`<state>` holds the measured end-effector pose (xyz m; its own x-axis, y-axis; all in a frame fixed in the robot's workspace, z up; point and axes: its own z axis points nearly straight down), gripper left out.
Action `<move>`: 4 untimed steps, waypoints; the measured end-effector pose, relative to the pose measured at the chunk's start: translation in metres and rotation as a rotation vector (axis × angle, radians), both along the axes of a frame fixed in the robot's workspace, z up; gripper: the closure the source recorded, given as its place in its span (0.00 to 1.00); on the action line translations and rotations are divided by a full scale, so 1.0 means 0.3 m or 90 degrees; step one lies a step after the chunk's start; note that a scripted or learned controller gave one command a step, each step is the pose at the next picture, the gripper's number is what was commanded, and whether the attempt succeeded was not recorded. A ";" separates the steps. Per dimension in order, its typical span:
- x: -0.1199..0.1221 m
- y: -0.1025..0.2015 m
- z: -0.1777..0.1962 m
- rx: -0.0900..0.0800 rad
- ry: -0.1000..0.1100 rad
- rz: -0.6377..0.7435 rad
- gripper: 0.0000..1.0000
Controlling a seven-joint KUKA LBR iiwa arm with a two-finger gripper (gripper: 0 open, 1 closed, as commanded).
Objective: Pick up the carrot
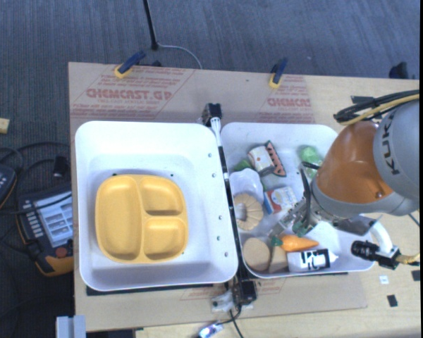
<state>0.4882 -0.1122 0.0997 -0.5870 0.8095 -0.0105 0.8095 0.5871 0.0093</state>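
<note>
Orange and small, the carrot (298,243) lies near the front of the right bin (342,265), wedged among clutter: a black-and-white box (311,260) touches it below and a round brown item (257,254) sits just left. The gripper (296,219) hovers just above it; whether it is open or closed I cannot tell. A grab could snag the box or nudge the carrot aside.

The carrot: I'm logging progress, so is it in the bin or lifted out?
In the bin. The carrot lies flat among clutter in the right bin, just below the end effector.
</note>
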 end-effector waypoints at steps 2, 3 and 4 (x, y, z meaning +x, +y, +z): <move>0.002 0.002 0.032 0.000 -0.001 0.000 1.00; -0.001 0.002 0.030 0.001 0.001 0.000 0.00; -0.005 -0.049 -0.037 0.007 0.005 -0.205 0.00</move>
<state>0.4868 -0.1271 0.0884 -0.3004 0.9538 0.0023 0.9538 0.3004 0.0070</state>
